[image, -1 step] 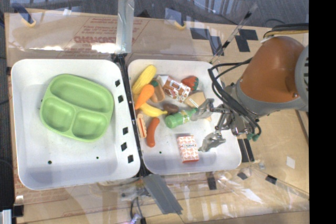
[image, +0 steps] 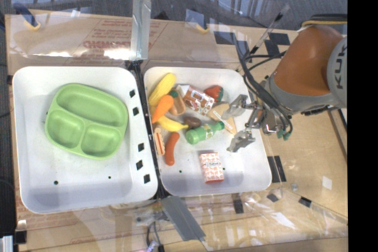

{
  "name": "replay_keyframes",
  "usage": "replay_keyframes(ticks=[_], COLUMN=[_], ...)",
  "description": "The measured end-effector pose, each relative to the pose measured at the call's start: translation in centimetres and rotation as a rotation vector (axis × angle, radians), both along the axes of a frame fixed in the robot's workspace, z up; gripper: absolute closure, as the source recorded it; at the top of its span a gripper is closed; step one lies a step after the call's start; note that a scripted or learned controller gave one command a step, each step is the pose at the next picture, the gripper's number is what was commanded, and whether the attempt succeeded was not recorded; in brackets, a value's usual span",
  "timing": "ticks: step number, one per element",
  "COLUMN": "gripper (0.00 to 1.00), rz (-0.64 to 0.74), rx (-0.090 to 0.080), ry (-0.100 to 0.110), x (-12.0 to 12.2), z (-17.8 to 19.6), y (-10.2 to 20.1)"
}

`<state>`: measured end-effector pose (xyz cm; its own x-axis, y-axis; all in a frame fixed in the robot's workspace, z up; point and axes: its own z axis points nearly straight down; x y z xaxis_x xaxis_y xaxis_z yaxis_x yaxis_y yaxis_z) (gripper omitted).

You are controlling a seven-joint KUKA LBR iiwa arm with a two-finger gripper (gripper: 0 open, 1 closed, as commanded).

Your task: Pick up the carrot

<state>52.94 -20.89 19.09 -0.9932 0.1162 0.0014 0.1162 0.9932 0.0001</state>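
The carrot [image: 162,108] is a short orange cone lying in the upper left of the right bin [image: 248,177], between a yellow corn cob [image: 161,88] and a yellow banana [image: 171,124]. My gripper [image: 240,123] hovers over the right side of that bin, well to the right of the carrot. It is open: one finger [image: 238,105] points to the upper left and the other lies lower, with nothing between them.
Crowded around the carrot are a green bottle [image: 201,133], a red-orange sausage [image: 172,148], a brown piece [image: 192,122], a printed packet [image: 197,100], a red strawberry [image: 214,92] and a pink box [image: 211,166]. The left bin [image: 29,186] holds a green divided plate [image: 87,120].
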Motion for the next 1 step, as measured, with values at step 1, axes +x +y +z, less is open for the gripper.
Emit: replay_keyframes(ticks=[1], gripper=[0.0], rz=[0.185], rx=[0.0], ry=[-0.002], x=[4.07], z=[-2.71], y=[3.12])
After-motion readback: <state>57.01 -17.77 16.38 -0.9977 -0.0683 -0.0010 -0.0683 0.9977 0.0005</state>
